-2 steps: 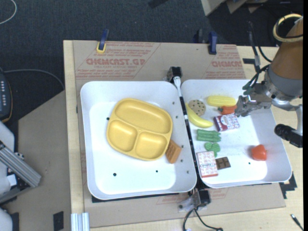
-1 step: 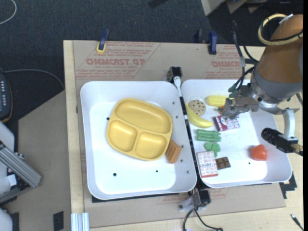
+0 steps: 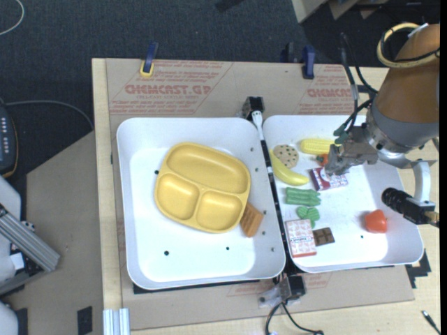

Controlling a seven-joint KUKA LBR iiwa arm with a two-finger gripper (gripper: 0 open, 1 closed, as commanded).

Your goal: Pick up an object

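My gripper (image 3: 335, 163) hangs low over the right bin (image 3: 401, 246), just above the upper edge of a red and white packet (image 3: 328, 181). A small orange bit shows beside its tip. Close by lie a yellow banana (image 3: 288, 172), a round speckled cookie (image 3: 285, 154) and a yellow corn-like piece (image 3: 314, 146). Below the packet are green pea pods (image 3: 303, 196), another green piece (image 3: 308, 213), a red and white box (image 3: 299, 236) and a brown chocolate square (image 3: 323, 237). A red tomato (image 3: 376, 221) sits at the right.
The left bin (image 3: 140, 250) holds a yellow divided plate (image 3: 202, 187) with a brown waffle piece (image 3: 251, 220) leaning at its lower right. A black cylinder (image 3: 404, 204) on the arm reaches over the right bin's right side. Blue and yellow clamps hold the cardboard at the back.
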